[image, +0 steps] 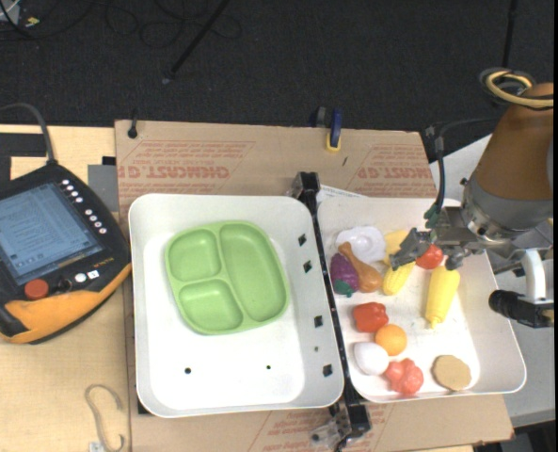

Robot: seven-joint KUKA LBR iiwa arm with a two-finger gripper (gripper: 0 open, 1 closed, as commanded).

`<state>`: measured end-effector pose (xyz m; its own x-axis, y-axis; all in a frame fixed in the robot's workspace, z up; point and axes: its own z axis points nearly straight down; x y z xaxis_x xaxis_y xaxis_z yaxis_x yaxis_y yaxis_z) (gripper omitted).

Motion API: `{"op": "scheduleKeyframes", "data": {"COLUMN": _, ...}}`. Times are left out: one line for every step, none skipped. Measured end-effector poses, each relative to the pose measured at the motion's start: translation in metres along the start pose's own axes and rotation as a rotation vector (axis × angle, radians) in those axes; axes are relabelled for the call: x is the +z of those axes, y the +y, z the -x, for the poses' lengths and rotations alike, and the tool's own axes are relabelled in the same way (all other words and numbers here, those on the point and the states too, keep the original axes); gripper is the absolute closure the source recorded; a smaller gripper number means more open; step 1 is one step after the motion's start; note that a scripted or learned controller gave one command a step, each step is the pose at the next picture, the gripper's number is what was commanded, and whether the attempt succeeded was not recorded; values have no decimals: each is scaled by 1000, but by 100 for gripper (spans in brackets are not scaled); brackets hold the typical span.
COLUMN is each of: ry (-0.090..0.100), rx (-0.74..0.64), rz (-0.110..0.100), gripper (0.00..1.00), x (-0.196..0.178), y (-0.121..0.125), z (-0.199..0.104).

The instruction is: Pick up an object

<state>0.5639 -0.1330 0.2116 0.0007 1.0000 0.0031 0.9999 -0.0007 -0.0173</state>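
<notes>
My gripper [430, 250] hangs low over the upper middle of the right bin [504, 370]. A small red toy [432, 257] sits right under it, touching or nearly touching it. A yellow corn cob [441, 293] lies just below, and a small yellow piece [398, 277] to its left. Further left are a purple eggplant [343, 273], a brown drumstick [362, 267] and a white item [363, 242]. Toward the front lie a red pepper [370, 316], an orange [390, 338], a white egg [371, 358], a red fruit [406, 377] and a tan cookie [453, 373].
The left bin [156, 365] holds a green divided plate [227, 276]. A teach pendant [34, 243] lies on the bench at far left. A blue clamp [334, 132] grips the cardboard's back edge. The arm's grey and orange body [514, 172] stands over the right bin's right side.
</notes>
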Motion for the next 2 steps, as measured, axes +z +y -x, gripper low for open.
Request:
{"op": "scheduleKeyframes", "data": {"ry": -2, "rx": -2, "rz": 13, "gripper": 0, "x": -8, "y": 3, "z": 0}}
{"op": "scheduleKeyframes", "data": {"ry": -1, "rx": -3, "rz": 9, "gripper": 0, "x": 54, "y": -3, "z": -4}}
